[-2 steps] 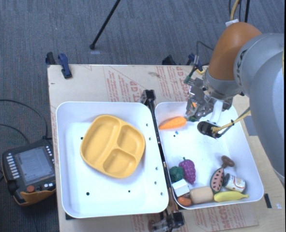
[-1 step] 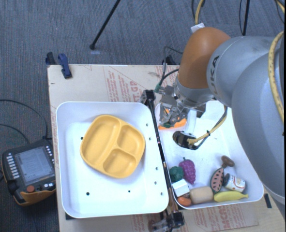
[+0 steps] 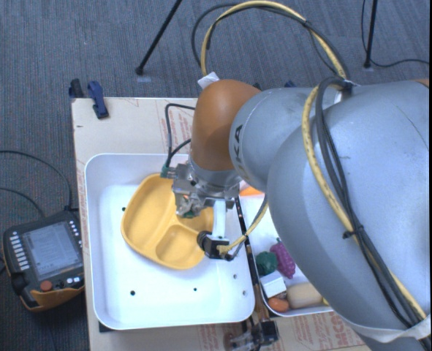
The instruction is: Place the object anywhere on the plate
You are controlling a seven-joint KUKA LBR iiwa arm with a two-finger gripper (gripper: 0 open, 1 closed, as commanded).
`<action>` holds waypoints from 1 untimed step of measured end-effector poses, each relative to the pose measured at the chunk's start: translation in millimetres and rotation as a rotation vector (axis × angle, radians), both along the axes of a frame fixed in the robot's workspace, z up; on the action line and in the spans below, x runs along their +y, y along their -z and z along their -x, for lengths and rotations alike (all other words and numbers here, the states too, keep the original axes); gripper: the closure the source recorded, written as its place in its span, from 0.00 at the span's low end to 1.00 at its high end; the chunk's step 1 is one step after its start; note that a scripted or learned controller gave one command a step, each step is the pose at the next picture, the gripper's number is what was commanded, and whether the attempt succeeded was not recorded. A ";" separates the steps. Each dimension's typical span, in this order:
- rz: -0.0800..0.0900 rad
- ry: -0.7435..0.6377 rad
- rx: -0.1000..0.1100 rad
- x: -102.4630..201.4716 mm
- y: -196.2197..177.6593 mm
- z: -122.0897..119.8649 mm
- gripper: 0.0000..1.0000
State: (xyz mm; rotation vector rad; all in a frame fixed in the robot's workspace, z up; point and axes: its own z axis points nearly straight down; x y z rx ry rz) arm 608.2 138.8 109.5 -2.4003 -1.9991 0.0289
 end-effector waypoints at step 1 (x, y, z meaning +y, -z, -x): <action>-0.002 -0.255 -0.027 23.9 -114.4 -5.5 1.00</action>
